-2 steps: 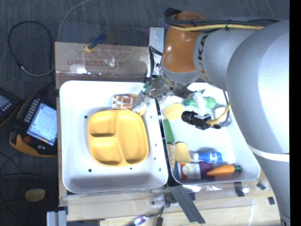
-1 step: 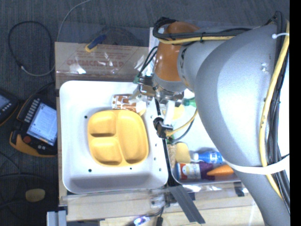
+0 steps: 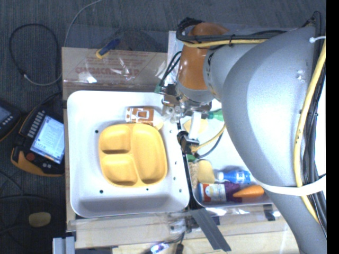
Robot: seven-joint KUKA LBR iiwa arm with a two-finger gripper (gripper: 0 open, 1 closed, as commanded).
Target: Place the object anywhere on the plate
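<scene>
**Small brown-and-white box [image 3: 140, 114]: light and easy, but parked in an awkward spot**

My guess is this little box is the object to move. It's lying flat in the left bin [image 3: 79, 157], right up against the far rim of the yellow plate [image 3: 132, 152], maybe just touching it. It looks like printed cardboard, so probably light, fairly stiff and not slippery, though a hard squeeze could crush it. I'd pinch it across the short sides, from above.

The gripper [image 3: 180, 109] hangs just beside the box, over the wall between the two bins. It's too tucked under the wrist for me to tell if it's open or closed, and I can't see anything held in it.

What's in the way:
- The bin's far wall is close behind the box, so there isn't much room on that side.
- The plate rim sits tight on the other side.
- Yellow cable [image 3: 214, 139] loops down from the wrist near the divider.

The right bin [image 3: 230, 155] has a blue-capped bottle [image 3: 235, 175], a red-labelled container [image 3: 212, 191] and an orange thing [image 3: 249, 192], all well clear.

The plate has three compartments, and any of them works.
</scene>
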